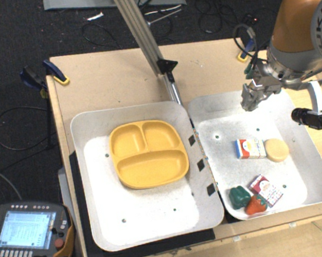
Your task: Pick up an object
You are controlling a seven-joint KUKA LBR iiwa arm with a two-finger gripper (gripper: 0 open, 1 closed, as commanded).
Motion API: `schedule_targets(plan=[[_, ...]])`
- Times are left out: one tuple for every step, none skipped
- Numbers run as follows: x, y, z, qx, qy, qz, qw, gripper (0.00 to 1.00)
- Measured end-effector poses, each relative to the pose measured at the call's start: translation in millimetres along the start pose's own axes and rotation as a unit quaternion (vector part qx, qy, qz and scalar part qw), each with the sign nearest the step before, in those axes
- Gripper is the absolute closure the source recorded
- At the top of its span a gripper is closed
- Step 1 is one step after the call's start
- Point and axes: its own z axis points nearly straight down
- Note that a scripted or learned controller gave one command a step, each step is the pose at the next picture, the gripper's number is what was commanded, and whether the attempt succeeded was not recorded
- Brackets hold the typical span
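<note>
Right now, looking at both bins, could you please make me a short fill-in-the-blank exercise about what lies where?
1. The yellow plate lies in the ____ bin of the view.
2. The plate has ____ compartments.
3. The gripper hangs above the ____ bin.
4. The round tan object touches the small ____.

Missing words: left; three; right; box

— What sits where?
— The divided plate lies in the left bin. In the right bin, a small box touches a round piece mid-frame right.
— Lower down?
— Three small items cluster at its lower edge.
</note>
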Motion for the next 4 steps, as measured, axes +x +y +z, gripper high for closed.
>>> schedule_targets(plan=[[0.1, 1.7, -40.1, 0.001, 0.000, 0.000, 1.0000, 1.00], [54.2, 6.5, -44.4, 0.003, 0.001, -0.002, 1.0000, 1.00], [111.2, 2.8, -29.9, 0.004, 0.001, -0.002, 1.0000, 1.00], [164.7, 15.0, -13.9, 0.004, 0.001, -0.002, 1.0000, 1.00]])
